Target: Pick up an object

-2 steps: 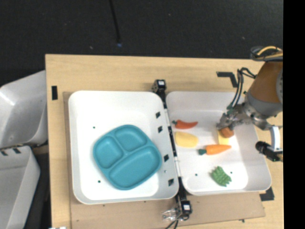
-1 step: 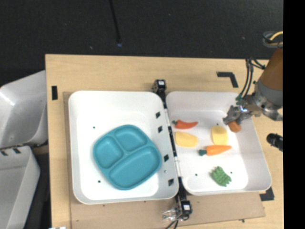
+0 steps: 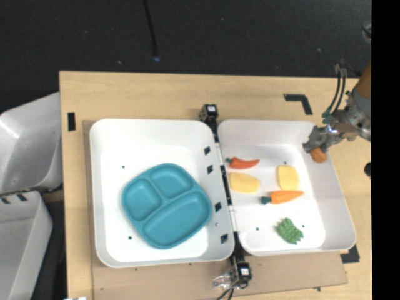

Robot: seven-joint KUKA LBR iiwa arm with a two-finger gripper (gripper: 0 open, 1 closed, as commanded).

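Small orange object [image 3: 320, 155] sits at the tip of the end effector [image 3: 317, 147], at the upper right rim of the right bin [image 3: 331, 186]. It looks pinched between the fingers, so the end effector reads as closed on it, though the detail is small and a bit blurred. Object appears just above the bin wall, right of centre frame.

Arm [image 3: 355, 108] enters from the right edge of the frame, cables running up along it.

Rest of the right bin, centre right of frame: red chili pepper [image 3: 244, 163] near the left wall, yellow piece [image 3: 244, 182] just below it, second yellow piece [image 3: 288, 177] to its right, carrot [image 3: 286, 197] lying just under that one, green leafy item [image 3: 290, 230] toward the lower right. All lying flat, apart from the end effector.

Left bin [image 3: 109, 186], centre left of frame: blue divided plate [image 3: 166, 205], three compartments, tilted diagonally.

Both bins sit side by side, touching, on the wooden counter [image 3: 156, 92]. White equipment [image 3: 28, 161] at the left edge of the frame.
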